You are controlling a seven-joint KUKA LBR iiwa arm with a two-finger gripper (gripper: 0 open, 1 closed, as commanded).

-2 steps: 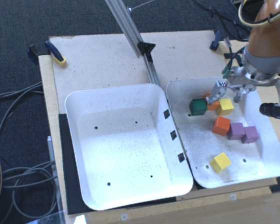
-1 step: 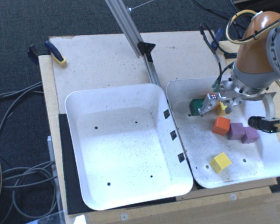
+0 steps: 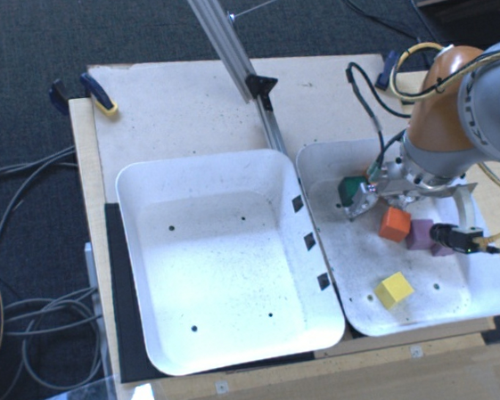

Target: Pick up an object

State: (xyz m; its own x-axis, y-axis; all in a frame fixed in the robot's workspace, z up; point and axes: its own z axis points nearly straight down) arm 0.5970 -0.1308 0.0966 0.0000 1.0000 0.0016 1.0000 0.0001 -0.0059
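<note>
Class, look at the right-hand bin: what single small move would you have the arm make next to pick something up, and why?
Probably a short descent onto the green object. The gripper sits right beside it in the right bin, nearer than the orange block, purple block or yellow block, and nothing shows between its fingers yet.

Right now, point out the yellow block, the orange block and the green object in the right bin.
yellow block (image 3: 393,290): camera view, on its top face.
orange block (image 3: 395,223): camera view, on its upper face.
green object (image 3: 351,189): camera view, on its visible green side beside the gripper.
</note>
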